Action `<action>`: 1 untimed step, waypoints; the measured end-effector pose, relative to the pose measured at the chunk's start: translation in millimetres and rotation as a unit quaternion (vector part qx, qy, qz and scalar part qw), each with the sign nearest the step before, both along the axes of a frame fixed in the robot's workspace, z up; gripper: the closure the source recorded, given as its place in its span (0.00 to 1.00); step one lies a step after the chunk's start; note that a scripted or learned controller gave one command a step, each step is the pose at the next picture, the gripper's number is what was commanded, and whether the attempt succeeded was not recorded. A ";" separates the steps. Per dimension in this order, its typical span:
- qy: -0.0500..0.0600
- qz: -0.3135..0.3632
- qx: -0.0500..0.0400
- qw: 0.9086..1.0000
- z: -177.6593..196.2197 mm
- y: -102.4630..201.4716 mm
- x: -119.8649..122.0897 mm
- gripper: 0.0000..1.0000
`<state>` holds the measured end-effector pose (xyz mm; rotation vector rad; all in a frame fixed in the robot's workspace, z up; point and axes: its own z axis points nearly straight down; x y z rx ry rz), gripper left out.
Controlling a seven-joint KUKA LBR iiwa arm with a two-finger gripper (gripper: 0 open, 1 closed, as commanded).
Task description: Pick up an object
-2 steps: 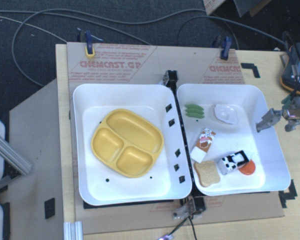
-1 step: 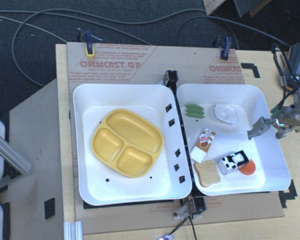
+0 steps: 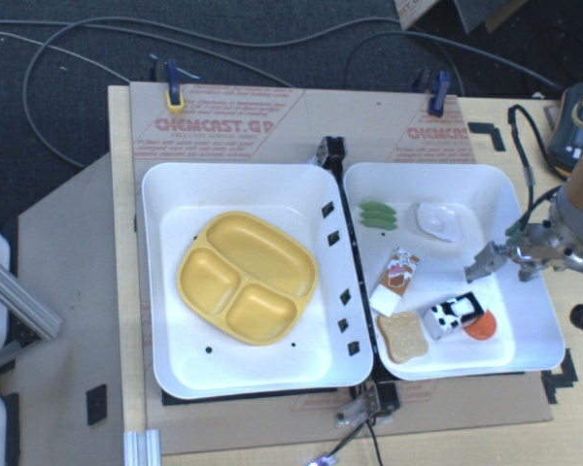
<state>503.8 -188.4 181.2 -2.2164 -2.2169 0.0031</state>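
Gripper hangs at three o'clock over the right bin, arm cut off by the frame edge; its grey fingers are too blurred to tell whether they are spread or pinching. Toys lie toward nine and seven o'clock of it: white piece, green pod, small carton, bread slice, black-and-white cow. A yellow divided plate fills the left bin

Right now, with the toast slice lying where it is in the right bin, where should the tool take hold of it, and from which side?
The toast slice lies flat near the right bin's front-left corner. Come straight down from above and pinch across its two straight side edges, probably the narrower span. The bin wall hugs its left, and a white-and-red packet touches its top, so a sideways approach looks blocked. The tool hovers to the right.
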 end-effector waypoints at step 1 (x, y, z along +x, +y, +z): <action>0.001 0.000 0.000 1.000 -62.7 1.9 -5.7 0.00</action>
